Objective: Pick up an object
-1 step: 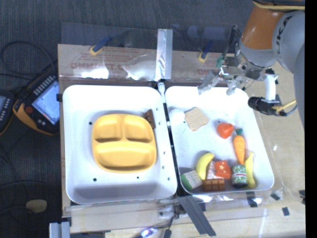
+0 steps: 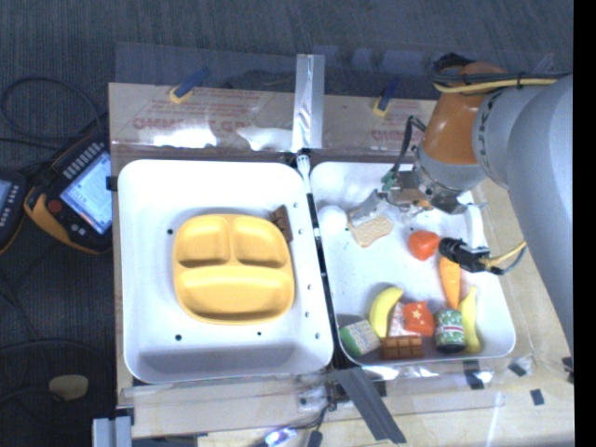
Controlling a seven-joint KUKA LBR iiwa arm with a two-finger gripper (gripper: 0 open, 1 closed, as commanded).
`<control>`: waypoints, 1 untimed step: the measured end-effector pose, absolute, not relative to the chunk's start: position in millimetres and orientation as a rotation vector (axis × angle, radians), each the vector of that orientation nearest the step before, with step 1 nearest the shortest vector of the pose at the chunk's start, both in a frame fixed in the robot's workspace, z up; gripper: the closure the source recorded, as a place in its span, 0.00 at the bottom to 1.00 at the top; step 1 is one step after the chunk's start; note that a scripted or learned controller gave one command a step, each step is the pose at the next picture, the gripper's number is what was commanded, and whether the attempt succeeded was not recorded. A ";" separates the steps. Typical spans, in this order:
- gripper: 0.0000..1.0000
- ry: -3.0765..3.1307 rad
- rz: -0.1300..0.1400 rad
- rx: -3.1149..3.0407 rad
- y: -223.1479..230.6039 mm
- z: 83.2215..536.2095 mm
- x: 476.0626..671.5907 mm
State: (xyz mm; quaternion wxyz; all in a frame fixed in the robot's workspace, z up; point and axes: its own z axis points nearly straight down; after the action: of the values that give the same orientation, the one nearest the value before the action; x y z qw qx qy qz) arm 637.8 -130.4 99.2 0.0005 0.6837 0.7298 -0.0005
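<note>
My gripper (image 2: 399, 194) hangs over the back of the right bin (image 2: 346, 180), below the arm's orange band (image 2: 453, 128). Just in front of it, to the left, lies a tan cracker-like slice (image 2: 371, 230), with a white egg (image 2: 331, 220) beside that. A red tomato (image 2: 424, 244) and an orange carrot (image 2: 450, 282) lie to the gripper's front right. Nothing shows in the gripper's grasp.
Crowded along the right bin's front wall are a yellow banana (image 2: 385, 307), a red box (image 2: 415, 318), a chocolate bar (image 2: 402, 347), a green can (image 2: 450, 330) and a green-and-white piece (image 2: 358, 337). The left bin (image 2: 140, 277) holds a yellow divided plate (image 2: 233, 268) and a small brown piece (image 2: 281, 220).
</note>
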 end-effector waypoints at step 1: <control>0.00 2.402 0.007 1.994 -109.6 94.5 648.7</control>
State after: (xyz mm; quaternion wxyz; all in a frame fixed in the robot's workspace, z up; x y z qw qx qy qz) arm 648.7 -109.6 94.5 0.0100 0.6388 0.7693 0.0023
